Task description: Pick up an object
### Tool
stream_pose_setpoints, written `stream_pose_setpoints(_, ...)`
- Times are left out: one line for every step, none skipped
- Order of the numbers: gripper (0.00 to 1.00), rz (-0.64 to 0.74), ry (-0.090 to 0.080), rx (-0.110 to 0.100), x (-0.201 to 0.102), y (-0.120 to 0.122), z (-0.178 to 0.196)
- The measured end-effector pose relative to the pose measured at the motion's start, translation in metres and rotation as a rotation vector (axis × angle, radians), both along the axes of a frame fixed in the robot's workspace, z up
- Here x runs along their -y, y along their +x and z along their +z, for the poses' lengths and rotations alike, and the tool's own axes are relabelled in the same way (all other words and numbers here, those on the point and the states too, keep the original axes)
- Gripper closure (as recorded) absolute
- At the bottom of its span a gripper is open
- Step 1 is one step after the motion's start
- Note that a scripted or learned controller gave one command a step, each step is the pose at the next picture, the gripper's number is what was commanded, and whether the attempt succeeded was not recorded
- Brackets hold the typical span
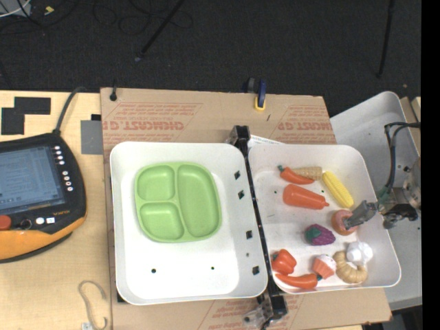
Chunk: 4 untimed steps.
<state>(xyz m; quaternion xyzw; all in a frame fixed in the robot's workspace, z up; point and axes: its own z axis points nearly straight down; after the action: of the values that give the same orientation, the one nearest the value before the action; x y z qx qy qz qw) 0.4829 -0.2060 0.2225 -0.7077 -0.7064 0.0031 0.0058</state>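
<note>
**Arm at the right bin's edge, toy food spread below**

Two shallow white bins sit side by side on a cardboard sheet laid over the counter. The left bin holds a green divided plate with three compartments, lying flat near the bin's upper middle.

The right bin carries the toy food. Near its top lies a small carrot, with a pale cone-like piece touching its right end. Just below is a larger carrot, and to its right a yellow corn cob lies at a slant. A purple grape bunch sits near the middle. Along the lower edge are a red pepper, a red chili, a small red and white piece, a tan croissant and a white garlic bulb, packed close together.

The jaws reach in from the right rim and rest against a pinkish round piece; whether they are spread or pressed together I cannot tell.

A tablet with an orange casing lies on the counter well to the left of the bins.
</note>
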Motion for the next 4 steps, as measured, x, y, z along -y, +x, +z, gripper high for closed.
stream_pose_setpoints(0.00, 0.002, -0.002, 0.009, 0.000, 0.002, 0.005)
stream_pose_setpoints(0.00, 0.005, 0.000, 0.005, -0.004, 0.011, -0.053)
stream_pose_setpoints(0.00, 0.004, 0.002, 0.013, -0.013, 0.021, -0.106)
stream_pose_setpoints(0.00, 0.001, -0.006, 0.033, -0.011, 0.026, -0.110)
